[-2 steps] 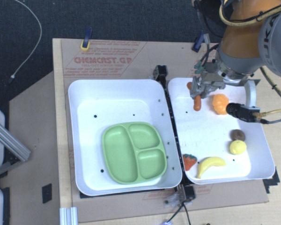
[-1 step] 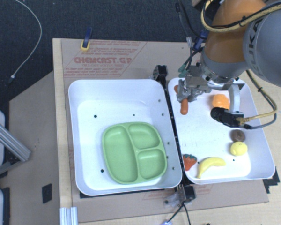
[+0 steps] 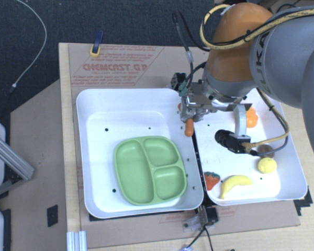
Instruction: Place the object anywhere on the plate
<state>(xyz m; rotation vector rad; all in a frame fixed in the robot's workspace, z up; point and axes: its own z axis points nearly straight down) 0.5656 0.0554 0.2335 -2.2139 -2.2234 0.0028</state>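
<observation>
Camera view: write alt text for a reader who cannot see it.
A grey and orange robot arm reaches in from the right, its gripper above the divide between two white bins, a small orange carrot at its tip. The left bin holds a green divided plate; the right bin holds a banana, a lemon and a strawberry.

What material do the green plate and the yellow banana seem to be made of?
The green plate looks like moulded plastic: uniform colour, soft sheen, rounded dividers between three compartments. The banana is probably a plastic toy: even yellow, smooth, no blemishes, though the view leaves this open.
</observation>
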